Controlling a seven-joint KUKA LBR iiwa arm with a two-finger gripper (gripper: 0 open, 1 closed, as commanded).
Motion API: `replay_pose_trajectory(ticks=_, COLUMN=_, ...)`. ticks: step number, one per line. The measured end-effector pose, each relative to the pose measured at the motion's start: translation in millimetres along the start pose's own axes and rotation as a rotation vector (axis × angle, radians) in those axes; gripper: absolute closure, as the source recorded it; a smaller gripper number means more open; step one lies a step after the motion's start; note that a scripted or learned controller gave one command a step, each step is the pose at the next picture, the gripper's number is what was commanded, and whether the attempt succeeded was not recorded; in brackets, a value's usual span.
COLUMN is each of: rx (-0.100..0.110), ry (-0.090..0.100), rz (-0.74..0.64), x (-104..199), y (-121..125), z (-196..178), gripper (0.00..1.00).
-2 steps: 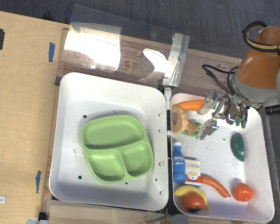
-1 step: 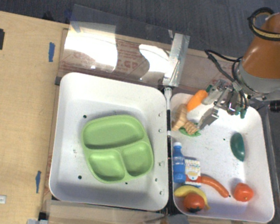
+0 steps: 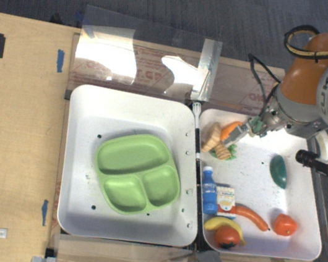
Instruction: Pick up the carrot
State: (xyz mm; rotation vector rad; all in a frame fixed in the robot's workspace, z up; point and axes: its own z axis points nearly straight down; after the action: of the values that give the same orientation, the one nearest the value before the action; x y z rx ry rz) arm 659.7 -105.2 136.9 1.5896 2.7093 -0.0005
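Here the end effector (image 3: 254,127), grip state unclear, sits by the carrot (image 3: 231,131) at the right bin's (image 3: 315,216) far-left corner; approach clear of the neighbouring bread (image 3: 214,137).

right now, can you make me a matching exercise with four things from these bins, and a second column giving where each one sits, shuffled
Things:
1. green divided plate
2. carrot
3. blue bottle
4. dark green vegetable

Places:
A. right bin, far left corner, by the gripper
B. right bin, towards its right side
C. left bin, middle
D. right bin, along its left wall

Pairs: 1-C, 2-A, 3-D, 4-B
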Motion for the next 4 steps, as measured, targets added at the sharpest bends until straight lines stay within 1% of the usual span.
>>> replay_pose_trajectory(ticks=1, rx=0.006, ry=0.001, rz=0.249, x=-6.0, y=3.7, z=49.3, gripper=0.0)
replay_pose_trajectory(ticks=2, rx=0.015, ry=0.007, rz=0.529, x=-1.6, y=4.8, z=49.3, gripper=0.0)
replay_pose_trajectory(ticks=3, rx=0.034, ry=0.022, rz=0.741, x=-19.4, y=-7.5, z=49.3, gripper=0.0)
replay_pose_trajectory(ticks=4, rx=0.035, ry=0.016, rz=1.208, x=-36.3, y=-16.1, z=49.7, gripper=0.0)
